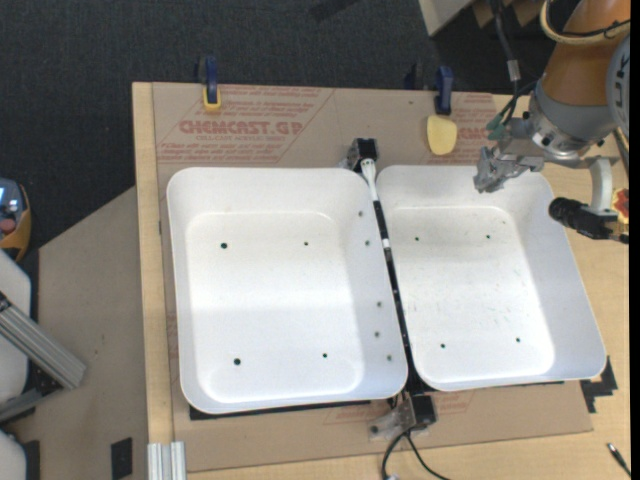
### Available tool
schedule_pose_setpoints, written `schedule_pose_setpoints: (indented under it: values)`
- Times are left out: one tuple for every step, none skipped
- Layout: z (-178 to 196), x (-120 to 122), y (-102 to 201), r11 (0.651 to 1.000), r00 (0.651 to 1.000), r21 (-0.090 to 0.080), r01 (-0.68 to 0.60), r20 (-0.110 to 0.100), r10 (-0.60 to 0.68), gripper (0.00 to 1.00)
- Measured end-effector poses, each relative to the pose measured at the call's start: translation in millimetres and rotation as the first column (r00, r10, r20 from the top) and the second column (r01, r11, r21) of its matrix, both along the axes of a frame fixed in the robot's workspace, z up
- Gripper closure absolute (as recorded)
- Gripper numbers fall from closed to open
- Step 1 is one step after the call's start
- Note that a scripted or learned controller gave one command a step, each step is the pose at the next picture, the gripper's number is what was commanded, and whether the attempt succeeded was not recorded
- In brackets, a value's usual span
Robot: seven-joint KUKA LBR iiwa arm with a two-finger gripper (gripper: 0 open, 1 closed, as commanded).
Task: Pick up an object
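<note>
Two blue clamps (pixel 210 80) beyond both bins (pixel 200 198).

A small pale-yellow object (pixel 441 134) with a rounded, soft-cornered outline (its exact kind is too small to tell) lies flat on the brown board beyond the far rim of the right-hand white bin (pixel 560 268), outside both bins, just below a blue clamp (pixel 443 86).

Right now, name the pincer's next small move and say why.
Probably a short shift outward past the bin's far rim, then down. The pincer sits over the far edge of the right bin, while the nearest loose thing, a small yellow object, lies on the board just beyond that rim.
</note>
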State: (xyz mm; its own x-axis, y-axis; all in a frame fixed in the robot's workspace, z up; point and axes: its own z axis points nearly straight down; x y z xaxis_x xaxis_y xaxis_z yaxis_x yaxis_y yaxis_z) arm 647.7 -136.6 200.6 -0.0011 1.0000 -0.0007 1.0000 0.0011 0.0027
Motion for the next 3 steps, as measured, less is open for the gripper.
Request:
schedule_pose_setpoints:
  values:
    - [102.8,20.9,49.6,1.0,1.0,-0.001,-0.004,0.009,0.004,1.0]
    - [161.3,-2.3,46.5,1.0,1.0,-0.001,0.0,0.006,0.0,1.0]
    - [78.8,2.2,156.0,1.0,1.0,0.005,-0.01,-0.012,0.01,1.0]
